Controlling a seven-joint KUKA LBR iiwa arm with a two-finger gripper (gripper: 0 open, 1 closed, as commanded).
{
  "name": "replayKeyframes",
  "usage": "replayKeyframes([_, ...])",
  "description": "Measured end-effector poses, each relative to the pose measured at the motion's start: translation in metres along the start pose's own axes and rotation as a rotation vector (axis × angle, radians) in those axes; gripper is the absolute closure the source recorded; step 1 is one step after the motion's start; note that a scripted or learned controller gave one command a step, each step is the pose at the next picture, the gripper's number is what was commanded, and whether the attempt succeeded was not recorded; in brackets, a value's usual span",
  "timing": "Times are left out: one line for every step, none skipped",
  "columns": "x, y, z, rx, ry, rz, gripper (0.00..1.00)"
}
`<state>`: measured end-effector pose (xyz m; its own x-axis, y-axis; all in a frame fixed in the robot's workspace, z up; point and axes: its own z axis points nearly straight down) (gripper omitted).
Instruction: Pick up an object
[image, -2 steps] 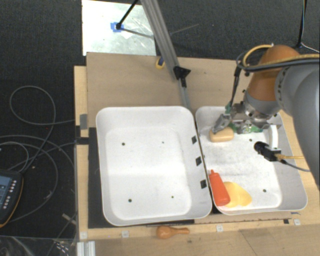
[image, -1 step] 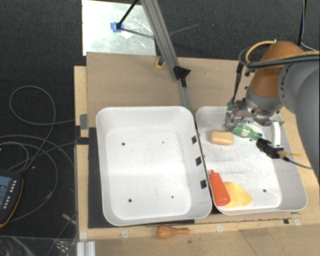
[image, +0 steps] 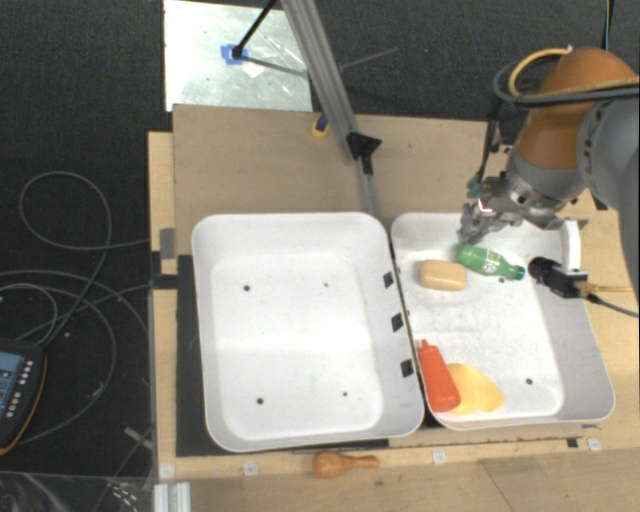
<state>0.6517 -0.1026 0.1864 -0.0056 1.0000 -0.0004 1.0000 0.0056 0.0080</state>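
Observation:
In the right bin (image: 575, 375) lie a green bottle (image: 489, 262), a tan bread-like block (image: 442, 275), an orange-red bottle (image: 437, 375) and a yellow piece (image: 478, 388). My gripper (image: 477, 229) hangs at the bin's far edge, just above the green bottle's near end. The bottle lies flat on the bin floor below the gripper.
The left bin (image: 215, 330) sits beside the right one, with black clips along the shared wall. A tan pear-shaped object (image: 343, 462) lies on the bench in front of the bins. A slanted metal pole (image: 335, 95) rises behind them. Cables lie at the far left.

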Motion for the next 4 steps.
replayKeyframes([0.009, 0.004, -0.050, 0.000, 0.000, -0.002, 1.00])
replayKeyframes([0.009, 0.005, -0.069, 0.004, 0.000, -0.001, 1.00])
replayKeyframes([0.054, -0.018, -0.077, 0.008, 0.002, -0.004, 1.00])
replayKeyframes([0.096, -0.040, -0.063, 0.010, 0.002, -0.003, 1.00])
